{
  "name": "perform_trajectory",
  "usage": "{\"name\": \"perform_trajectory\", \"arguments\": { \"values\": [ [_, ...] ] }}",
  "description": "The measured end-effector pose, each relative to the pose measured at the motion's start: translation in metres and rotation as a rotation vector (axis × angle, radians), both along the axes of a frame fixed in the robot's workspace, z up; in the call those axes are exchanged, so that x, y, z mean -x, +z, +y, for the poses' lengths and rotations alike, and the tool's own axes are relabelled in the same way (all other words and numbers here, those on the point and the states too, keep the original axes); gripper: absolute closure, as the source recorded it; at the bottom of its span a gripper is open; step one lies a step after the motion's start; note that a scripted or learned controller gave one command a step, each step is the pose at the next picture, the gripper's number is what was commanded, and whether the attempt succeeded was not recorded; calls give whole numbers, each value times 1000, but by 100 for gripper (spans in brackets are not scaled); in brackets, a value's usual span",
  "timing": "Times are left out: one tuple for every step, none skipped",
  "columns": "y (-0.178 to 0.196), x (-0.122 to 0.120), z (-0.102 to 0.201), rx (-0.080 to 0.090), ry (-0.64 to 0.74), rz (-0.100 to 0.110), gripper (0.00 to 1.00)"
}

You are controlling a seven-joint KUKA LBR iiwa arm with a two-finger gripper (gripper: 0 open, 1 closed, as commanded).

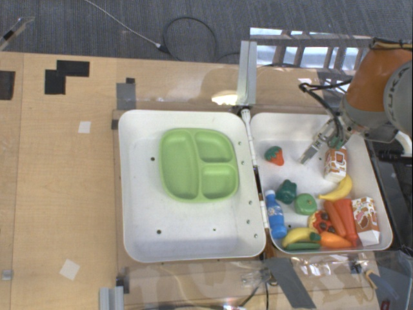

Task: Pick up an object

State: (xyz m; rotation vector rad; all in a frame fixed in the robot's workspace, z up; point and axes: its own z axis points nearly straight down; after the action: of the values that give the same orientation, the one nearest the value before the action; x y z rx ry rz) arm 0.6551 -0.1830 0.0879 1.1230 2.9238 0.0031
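Observation:
My gripper (318, 148) hangs low over the back of the right bin (290, 131), reaching in from the arm with the orange band (377, 76) at the upper right. It sits just left of a small white and orange carton (335, 164) and right of a toy strawberry (275, 155). I see nothing held in it. Nearer the front lie a banana (341, 188), a dark green vegetable (286, 190), a round green piece (306, 203), a blue bottle (275, 216), orange carrots (340, 217) and a second carton (365, 214).
The left bin (148, 225) holds a green divided plate (198, 165). Another yellow banana (297, 236) and a green stick (303, 245) lie at the right bin's front edge. A metal rack (303, 50) stands behind the bins. Cables trail off the wrist.

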Motion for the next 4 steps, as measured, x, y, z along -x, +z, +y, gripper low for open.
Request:
{"name": "perform_trajectory", "arguments": {
  "values": [
    [-1,15,1,0,-48,2,0],
    [0,46,-4,0,-97,-1,0],
    [1,68,2,0,-113,-2,0],
    [-1,-1,43,-4,-290,0,0]
  ]
}}
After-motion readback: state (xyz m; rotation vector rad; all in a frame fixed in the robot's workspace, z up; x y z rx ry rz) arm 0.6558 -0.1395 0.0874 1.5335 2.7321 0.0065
